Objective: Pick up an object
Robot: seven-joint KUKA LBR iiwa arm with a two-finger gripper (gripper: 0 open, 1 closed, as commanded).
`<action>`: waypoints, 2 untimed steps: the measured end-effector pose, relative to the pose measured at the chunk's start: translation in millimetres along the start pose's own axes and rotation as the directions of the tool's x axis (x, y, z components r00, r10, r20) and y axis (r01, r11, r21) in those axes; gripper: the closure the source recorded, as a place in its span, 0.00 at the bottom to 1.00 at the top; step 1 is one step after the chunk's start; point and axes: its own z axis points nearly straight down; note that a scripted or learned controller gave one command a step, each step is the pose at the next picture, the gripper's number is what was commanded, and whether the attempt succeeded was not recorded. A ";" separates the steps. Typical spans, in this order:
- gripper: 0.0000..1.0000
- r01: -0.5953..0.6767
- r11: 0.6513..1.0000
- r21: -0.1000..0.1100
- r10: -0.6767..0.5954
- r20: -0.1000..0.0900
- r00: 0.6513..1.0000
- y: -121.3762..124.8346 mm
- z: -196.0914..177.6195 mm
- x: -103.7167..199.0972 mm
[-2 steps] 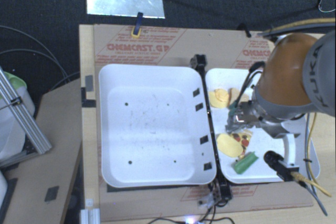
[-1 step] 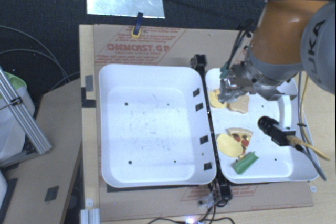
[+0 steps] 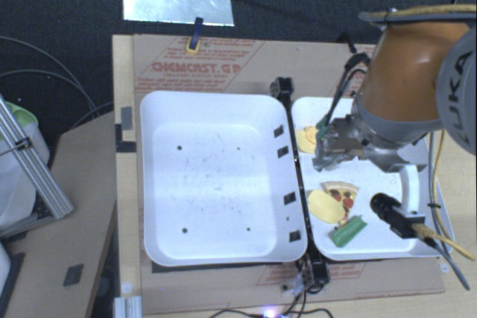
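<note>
End effector [image 3: 328, 157] is hanging low over the right bin [image 3: 387, 246], can't tell its state, nothing visibly gripped. Pick not done: pizza slice [image 3: 341, 194], yellow piece [image 3: 326, 206] and green block [image 3: 348, 231] are sitting just below it; left bin [image 3: 216, 104] alongside.

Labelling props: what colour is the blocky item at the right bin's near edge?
Green, seen in the camera view.

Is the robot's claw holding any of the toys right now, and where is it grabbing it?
It cannot be told. The gripper is low in the right bin, near a yellow toy, and nothing shows between its tips. The pizza slice and green piece lie apart from it.
</note>
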 end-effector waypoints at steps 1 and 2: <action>1.00 0.010 1.000 -0.002 -0.010 -0.002 1.000 -2.6 -12.7 64.5; 1.00 -0.003 1.000 -0.007 0.003 0.000 1.000 -0.9 -64.0 20.0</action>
